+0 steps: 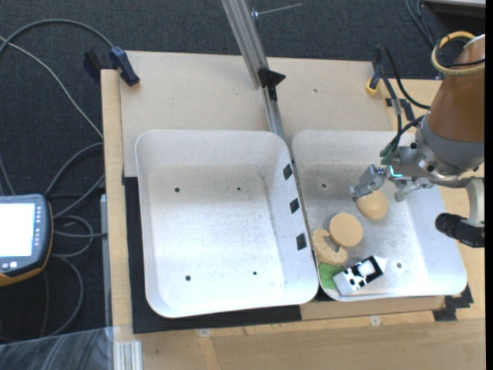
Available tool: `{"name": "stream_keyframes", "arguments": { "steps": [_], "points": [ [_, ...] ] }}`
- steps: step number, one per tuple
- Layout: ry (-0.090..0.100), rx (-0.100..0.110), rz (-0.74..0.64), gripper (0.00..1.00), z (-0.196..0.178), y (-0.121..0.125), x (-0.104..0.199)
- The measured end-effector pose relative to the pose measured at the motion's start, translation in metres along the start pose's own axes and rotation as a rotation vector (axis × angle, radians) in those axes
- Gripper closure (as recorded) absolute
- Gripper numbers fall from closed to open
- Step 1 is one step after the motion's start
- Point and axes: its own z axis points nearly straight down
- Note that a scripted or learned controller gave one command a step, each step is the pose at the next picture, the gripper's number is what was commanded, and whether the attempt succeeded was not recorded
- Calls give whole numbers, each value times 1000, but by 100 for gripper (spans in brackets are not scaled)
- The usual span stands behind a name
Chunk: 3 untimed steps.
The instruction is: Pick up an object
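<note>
My gripper [383, 192] hangs over the right bin [431, 272], open, its two fingers [362, 188] spread wide. A small tan lump [373, 206] lies just below the gap between them, and neither finger closes on it. A round tan disc [346, 229] rests to the lower left of the lump. Beside it, against the bin's left wall, is a tan curved piece [324, 245]. A black-and-white block [362, 274] and a pale green item [330, 276] sit at the bin's front left corner.
The left bin [212, 222] stands beside the right one, with a divider carrying black tabs [293, 205] between them. A metal rail [245, 33] slants in from the top. The arm's orange-banded body [461, 106] rises at the right.
</note>
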Motion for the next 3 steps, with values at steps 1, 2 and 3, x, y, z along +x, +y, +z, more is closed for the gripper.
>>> {"name": "stream_keyframes", "arguments": {
  "steps": [1, 2, 3],
  "points": [
    [-1, -6, 0, 0, -2, 1, 0],
    [0, 2, 1, 0, 57, -8, -1],
    [1, 1, 0, 0, 109, 1, 0]
  ]
}}
